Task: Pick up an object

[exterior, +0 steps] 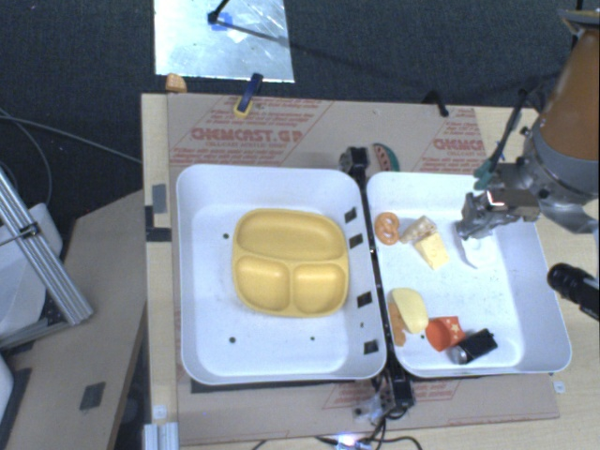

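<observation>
- Small objects are lying scattered in the right bin (525,279): a pale yellow cheese wedge (433,249) is sitting near the middle, with a tan crumpled piece (418,230) touching its upper left and a pretzel (386,226) just beside that, near the bin's left wall.
- Lower down, a yellow rounded item (410,307) is resting against a tan slice (397,324), and a red block (444,330) is lying next to a black cylinder (475,345) near the front wall.
- The gripper (475,225) is hovering over the upper right part of this bin, right of the cheese wedge and apart from it; nothing is showing between its fingers, and whether they are apart or together cannot be made out.
- The left bin (202,251) is holding a yellow divided tray (289,261) with three compartments, lying flat at its centre.
- Both bins are sitting on a cardboard sheet (281,129) printed with red lettering, which is covering the bench.
- Behind the cardboard, a shiny foil sheet (225,26) is lying on dark blue carpet (66,54).
- An aluminium frame rail (42,251) is slanting in at the left edge.
</observation>
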Tool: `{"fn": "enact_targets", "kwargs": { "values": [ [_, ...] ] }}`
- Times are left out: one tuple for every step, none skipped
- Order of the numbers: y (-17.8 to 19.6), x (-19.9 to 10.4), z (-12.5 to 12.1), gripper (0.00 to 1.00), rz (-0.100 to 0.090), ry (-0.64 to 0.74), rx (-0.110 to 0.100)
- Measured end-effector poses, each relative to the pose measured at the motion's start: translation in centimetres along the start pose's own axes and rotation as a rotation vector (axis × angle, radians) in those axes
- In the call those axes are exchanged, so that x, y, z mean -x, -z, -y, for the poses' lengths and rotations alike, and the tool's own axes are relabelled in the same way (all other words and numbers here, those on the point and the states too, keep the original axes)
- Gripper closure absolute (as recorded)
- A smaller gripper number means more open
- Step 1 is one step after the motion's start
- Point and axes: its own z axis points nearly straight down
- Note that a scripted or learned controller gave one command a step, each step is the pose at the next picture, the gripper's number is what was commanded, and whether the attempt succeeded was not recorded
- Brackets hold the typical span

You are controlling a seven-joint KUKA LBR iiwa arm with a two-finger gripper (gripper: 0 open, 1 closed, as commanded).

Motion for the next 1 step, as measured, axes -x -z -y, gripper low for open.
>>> {"fn": "enact_targets", "kwargs": {
  "values": [
    [6.43,-4.17,-0.02,1.00,-0.003,0.011,0.006]
  ]
}}
